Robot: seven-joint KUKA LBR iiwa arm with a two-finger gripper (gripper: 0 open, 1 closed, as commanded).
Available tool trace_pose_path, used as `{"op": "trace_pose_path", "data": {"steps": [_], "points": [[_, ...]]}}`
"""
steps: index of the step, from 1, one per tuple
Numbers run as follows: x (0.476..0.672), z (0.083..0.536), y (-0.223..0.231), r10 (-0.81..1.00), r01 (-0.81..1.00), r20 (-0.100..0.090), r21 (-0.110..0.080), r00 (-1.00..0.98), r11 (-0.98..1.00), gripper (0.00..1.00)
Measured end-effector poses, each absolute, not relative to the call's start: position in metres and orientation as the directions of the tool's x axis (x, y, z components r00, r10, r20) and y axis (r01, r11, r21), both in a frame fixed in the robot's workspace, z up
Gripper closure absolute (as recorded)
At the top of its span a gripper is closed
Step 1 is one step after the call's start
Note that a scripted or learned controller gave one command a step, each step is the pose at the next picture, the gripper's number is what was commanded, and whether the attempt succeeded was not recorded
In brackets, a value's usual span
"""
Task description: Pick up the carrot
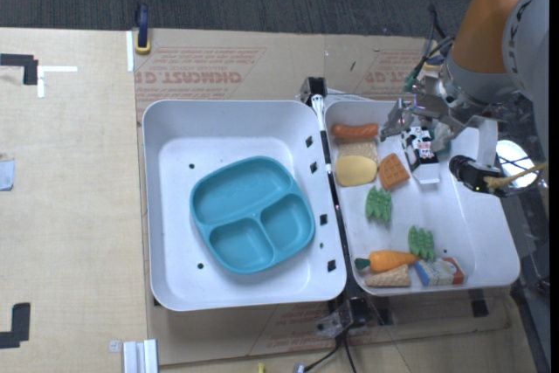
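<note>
Writing: I can see red mirrored lettering on the cardboard sheet [229,71] behind the bins, but I cannot read it from here; no other brand or label resolves.
Carrot: I find the carrot [390,259] in the right bin [489,253], near its front wall, lying on its side with the orange body pointing right and the green top at the left.
Carrot's neighbours: it is touching a tan waffle-like piece [387,278] in front of it, with a green leafy piece [422,241] just beside its right end.
Gripper: I see the gripper [417,132] over the back of the right bin, near the sausage [355,132] and the orange cracker [392,171].
Gripper state: I cannot tell from this view how the pincer stands.
Carrot to gripper: well apart; the carrot lies toward the front of the bin, the gripper toward the back.
Left bin: I count 1 blue 3-compartment plate [253,214] in the left bin [166,188].
</note>
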State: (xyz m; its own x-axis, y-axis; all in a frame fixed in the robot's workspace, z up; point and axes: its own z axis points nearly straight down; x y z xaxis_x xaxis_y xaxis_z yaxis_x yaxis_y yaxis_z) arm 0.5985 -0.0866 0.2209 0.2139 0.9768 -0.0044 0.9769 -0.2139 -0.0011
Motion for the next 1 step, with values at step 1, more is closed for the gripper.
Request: {"op": "trace_pose_path", "data": {"steps": [1], "points": [[0.5406, 0.1902, -0.0738, 1.0, 1.0, -0.001, -0.005, 0.022, -0.022, 0.0]]}}
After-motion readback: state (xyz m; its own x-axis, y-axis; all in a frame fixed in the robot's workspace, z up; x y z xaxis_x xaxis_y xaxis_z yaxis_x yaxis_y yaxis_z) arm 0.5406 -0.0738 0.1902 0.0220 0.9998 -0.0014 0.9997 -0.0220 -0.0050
